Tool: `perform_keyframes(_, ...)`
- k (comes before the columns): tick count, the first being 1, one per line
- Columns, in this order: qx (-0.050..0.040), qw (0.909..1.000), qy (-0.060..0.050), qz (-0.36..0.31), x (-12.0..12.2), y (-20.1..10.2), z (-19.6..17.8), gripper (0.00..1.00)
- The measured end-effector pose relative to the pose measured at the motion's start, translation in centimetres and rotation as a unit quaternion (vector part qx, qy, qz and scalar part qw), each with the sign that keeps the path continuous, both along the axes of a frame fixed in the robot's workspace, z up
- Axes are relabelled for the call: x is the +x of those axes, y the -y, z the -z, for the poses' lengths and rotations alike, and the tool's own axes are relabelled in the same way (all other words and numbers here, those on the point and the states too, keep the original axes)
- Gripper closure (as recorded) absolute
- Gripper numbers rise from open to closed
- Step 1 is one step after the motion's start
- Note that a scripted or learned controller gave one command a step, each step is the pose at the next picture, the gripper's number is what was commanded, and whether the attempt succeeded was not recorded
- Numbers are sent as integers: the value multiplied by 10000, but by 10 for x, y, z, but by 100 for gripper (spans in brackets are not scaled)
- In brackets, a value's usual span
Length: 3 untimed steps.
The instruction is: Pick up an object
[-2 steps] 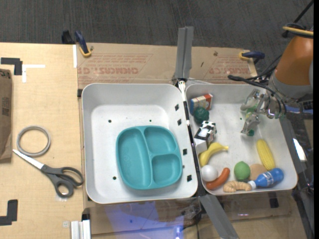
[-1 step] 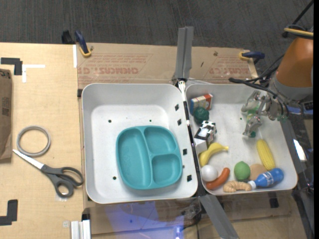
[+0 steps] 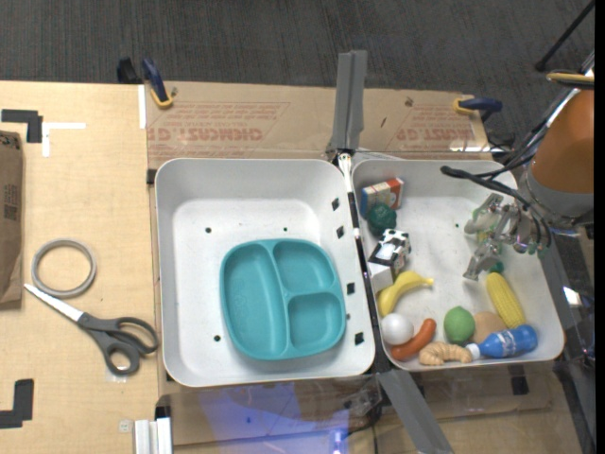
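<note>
The metal two-finger gripper hangs just above the yellow plastic corn cob, finger state impossible to tell, apparently approaching; next, descend and close.

Red print runs along the cardboard sheet behind the two bins, upside down from this angle; one word seems to read "CHEMICAL", the rest too small to make out.
</note>
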State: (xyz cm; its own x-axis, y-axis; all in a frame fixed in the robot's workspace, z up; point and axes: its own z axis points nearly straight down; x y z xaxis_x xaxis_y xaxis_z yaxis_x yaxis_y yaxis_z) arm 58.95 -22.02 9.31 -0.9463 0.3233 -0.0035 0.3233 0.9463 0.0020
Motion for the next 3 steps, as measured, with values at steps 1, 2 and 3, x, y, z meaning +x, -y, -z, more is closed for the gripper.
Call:
perform_keyframes(1, -11, 10000, 28, -12, 2, 0, -11, 100)
perform_keyframes(2, -11, 10000, 26, -12, 2, 0, -11, 0)
perform_keyframes(3, -5, 9982, -13, 593, -77, 2, 1, 0)
